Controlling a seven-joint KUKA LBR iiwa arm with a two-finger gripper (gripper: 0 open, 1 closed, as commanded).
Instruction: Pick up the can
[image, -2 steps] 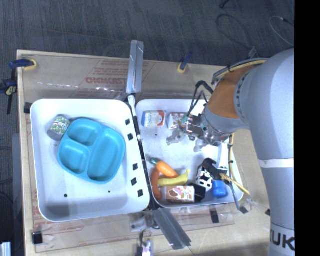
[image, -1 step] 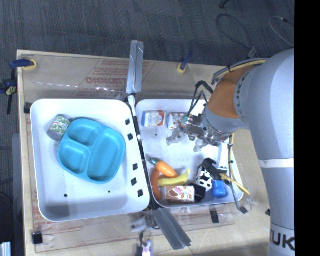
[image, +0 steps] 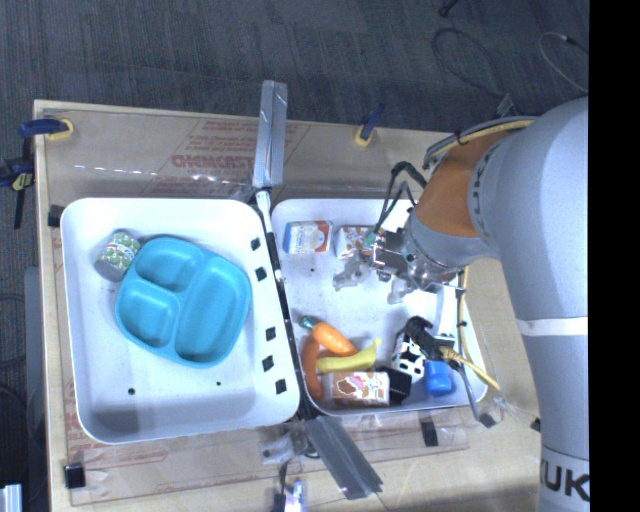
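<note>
Bins: two, on the table
Can: one, left bin, 10 o'clock of tray
Gripper: right bin; released, holding nothing

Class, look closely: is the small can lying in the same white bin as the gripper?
No: the small green-patterned can lies in the left white bin, while the gripper hangs above the right white bin.

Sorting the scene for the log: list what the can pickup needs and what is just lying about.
Needed:
can, in the left bin beside the blue tray
gripper, over the right bin

Lying about:
blue tray
carrot
banana
blue block
</note>
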